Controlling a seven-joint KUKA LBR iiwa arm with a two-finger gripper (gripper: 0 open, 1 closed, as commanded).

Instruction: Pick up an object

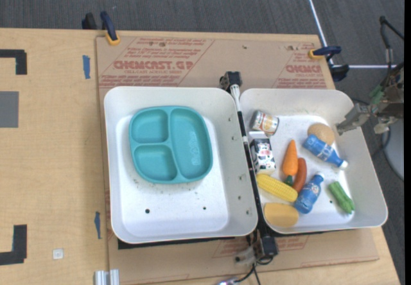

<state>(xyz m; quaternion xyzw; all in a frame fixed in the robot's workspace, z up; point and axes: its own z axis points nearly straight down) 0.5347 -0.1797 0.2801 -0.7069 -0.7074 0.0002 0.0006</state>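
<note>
My jaws (350, 124) hang at the right rim of the right bin (369, 210), blurred and small at the frame's edge; whether they are parted or clenched I cannot tell, and I see nothing between them. Nothing is picked yet, as I judge it.

The nearest candidates lie just to my left and slightly toward the near side: a tan round piece (321, 131) that looks like a potato, and touching it a blue bottle (324, 151). The bottle's long axis runs slantwise, from upper left to lower right, cap end toward the right wall. I judge that any descent on it wants my jaws to close across that axis, not along it.

Counting the right bin: two blue bottles, the second (310, 193) lower down and nearly upright in the picture; one carrot (291, 158); one corn cob (277, 187); one green vegetable (341, 197); one small can (264, 122); one black-and-white carton (262, 155); one yellow-orange rounded piece (281, 214) at the near edge. A reddish piece beside the carrot is too hidden to name.

The left bin (128, 213) holds one teal divided plate (171, 144), well apart from me across the worktop (51, 149)
</note>
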